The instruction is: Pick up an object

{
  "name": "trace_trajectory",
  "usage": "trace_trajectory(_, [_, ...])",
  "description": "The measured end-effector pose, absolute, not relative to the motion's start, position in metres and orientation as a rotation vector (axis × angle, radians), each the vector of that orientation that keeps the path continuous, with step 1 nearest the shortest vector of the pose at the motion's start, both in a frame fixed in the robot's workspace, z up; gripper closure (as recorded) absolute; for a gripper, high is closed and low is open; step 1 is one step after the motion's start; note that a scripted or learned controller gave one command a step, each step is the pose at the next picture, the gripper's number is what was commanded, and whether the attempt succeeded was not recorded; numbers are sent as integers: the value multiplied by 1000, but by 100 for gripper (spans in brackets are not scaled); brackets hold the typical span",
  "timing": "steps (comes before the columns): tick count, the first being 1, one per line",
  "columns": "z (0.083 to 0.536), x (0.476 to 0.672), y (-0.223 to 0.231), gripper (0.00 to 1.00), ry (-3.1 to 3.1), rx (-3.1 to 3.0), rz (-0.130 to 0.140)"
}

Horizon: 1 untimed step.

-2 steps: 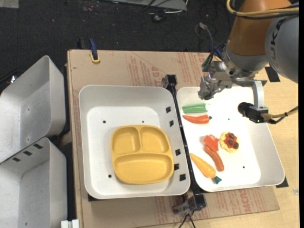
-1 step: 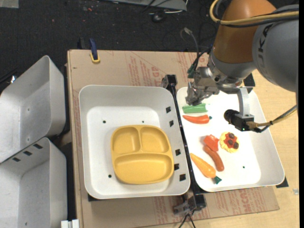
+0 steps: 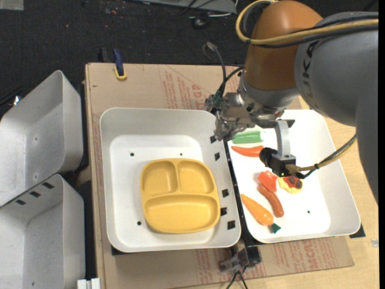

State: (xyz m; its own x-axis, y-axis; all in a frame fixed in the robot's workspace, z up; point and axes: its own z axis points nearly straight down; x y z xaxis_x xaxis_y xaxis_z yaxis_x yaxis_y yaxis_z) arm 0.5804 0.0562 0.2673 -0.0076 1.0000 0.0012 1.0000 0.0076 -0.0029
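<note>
My gripper (image 3: 227, 125) hangs over the rim between the two bins, at the right bin's far left corner. Just right of it lies a green toy vegetable (image 3: 248, 137), with a red-orange pepper (image 3: 246, 151) beside that. Nearer the front of the right bin (image 3: 337, 215) are a small red piece (image 3: 267, 179), a brown-red sausage (image 3: 272, 201), an orange carrot (image 3: 256, 209) and a yellow and red piece (image 3: 292, 185). I see nothing lifted off the bin floor.
A yellow divided plate (image 3: 179, 195) lies in the left bin (image 3: 120, 161). The large grey and orange arm (image 3: 283, 47) covers the far part of the right bin. White bin-like shapes (image 3: 36, 137) stand off the bench to the left.
</note>
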Motion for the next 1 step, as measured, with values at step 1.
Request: trace_trajectory(1, [246, 556, 96, 100, -2226, -2212, 4])
